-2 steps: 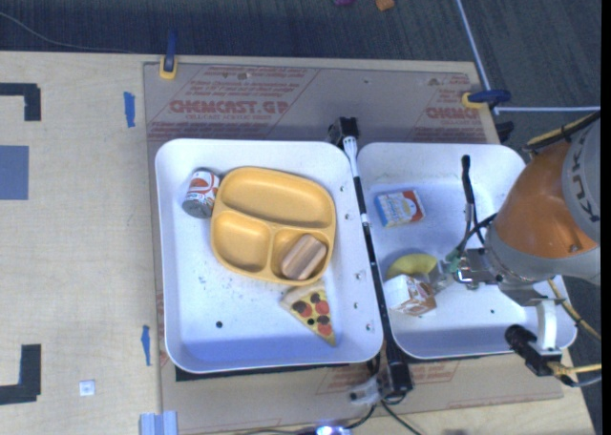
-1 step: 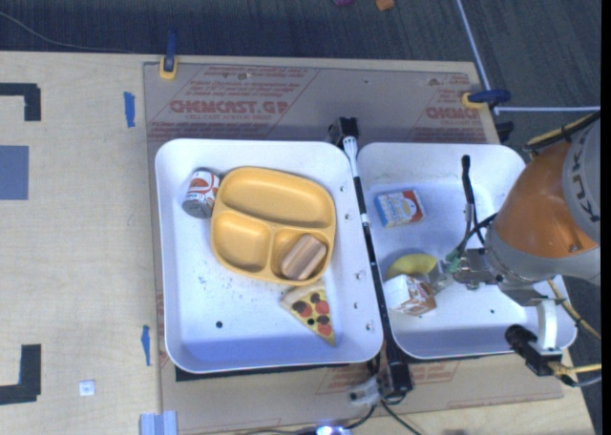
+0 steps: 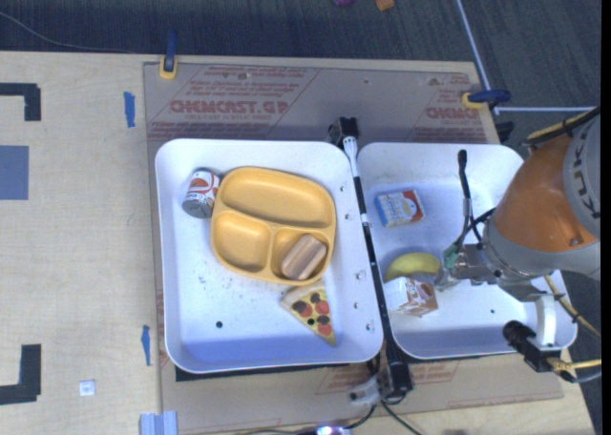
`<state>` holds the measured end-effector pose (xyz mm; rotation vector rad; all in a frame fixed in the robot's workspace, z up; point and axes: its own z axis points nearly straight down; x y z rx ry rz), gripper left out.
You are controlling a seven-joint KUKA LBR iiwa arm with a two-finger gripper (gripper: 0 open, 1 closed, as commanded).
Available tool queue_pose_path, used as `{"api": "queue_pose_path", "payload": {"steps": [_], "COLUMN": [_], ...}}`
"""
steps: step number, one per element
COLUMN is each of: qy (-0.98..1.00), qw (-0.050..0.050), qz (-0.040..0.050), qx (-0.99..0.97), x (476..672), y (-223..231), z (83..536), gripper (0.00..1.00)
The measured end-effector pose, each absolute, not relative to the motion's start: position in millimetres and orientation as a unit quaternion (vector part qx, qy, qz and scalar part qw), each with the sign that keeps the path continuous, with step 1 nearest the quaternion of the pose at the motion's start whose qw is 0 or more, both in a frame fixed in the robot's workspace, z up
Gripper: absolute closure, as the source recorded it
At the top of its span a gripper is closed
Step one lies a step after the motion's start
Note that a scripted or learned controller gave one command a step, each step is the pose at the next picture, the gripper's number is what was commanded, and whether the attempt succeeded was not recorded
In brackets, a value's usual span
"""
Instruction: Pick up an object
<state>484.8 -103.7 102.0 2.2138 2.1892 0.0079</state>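
Yellow plastic is catching our eye first: a divided tray (image 3: 270, 223) is lying in the left bin (image 3: 181, 309), and we are seeing a bread roll or hot-dog bun (image 3: 304, 256) sitting in its lower right compartment. A small red and white can (image 3: 200, 193) is lying on its side just beside the tray's upper left edge, and a toy pizza slice (image 3: 313, 313) is resting on the bin floor just below the tray's lower right corner.

In the right bin (image 3: 477, 338) we are finding a small white and blue carton with an orange patch (image 3: 398, 207) near the upper left, a yellow lemon-like fruit (image 3: 412, 264) lower down, and a small crinkled packet (image 3: 416, 298) touching the fruit from below.

The grey arm with its orange band (image 3: 539, 204) is reaching in from the right, and the gripper (image 3: 455, 264) is sitting low over the right bin, just beside the fruit's right end. We cannot tell from this angle how the gripper is set, nor whether it is touching the fruit.
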Motion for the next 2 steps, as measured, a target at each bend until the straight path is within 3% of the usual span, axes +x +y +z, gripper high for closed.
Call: {"api": "queue_pose_path", "payload": {"steps": [1, 2], "qy": [0.7, 0.701], "qw": [0.022, 0.022], "qz": [-0.0001, -0.0003], "qx": [0.714, 0.712], "x": [484.9, 484.6], "y": [-111.0, -107.7], "z": [103.9, 91.4], "gripper": [0.0, 0.0]}}
